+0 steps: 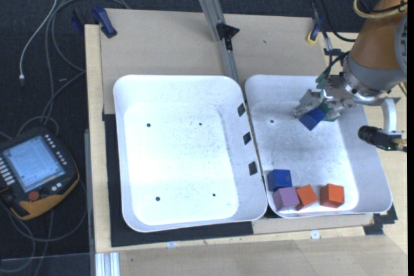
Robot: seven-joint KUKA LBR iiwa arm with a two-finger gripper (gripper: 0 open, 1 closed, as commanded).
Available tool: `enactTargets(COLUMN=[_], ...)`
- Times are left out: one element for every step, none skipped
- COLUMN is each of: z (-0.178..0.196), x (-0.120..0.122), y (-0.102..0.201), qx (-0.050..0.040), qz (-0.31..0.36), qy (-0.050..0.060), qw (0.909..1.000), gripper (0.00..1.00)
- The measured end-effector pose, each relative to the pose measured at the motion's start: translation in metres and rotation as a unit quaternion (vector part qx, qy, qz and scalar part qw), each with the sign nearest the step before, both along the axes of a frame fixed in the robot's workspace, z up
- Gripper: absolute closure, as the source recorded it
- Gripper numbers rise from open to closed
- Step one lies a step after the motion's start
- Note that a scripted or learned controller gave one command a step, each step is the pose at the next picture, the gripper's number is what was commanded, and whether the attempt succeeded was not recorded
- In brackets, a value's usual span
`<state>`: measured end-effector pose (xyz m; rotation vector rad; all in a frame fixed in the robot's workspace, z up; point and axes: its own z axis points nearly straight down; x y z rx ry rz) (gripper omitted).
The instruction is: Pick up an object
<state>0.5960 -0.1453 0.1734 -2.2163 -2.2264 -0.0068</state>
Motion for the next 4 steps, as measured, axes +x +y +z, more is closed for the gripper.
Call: enactTargets(z=[0.064, -0.079, -0.073, -0.061], x=[0.022, 0.016, 0.070, 0.069], y=[-0.049, -0.073, -0.026, -0.030], qx=[-0.0043, 0.0000, -0.0020, -0.0029], qz=[-0.003, -0.003, 0.001, -0.001], qy=[-0.004, 0.006, -0.001, -0.001], qw=[1.0000, 1.0000, 1.0000, 1.0000], gripper=[0.00, 0.00, 0.00, 1.00])
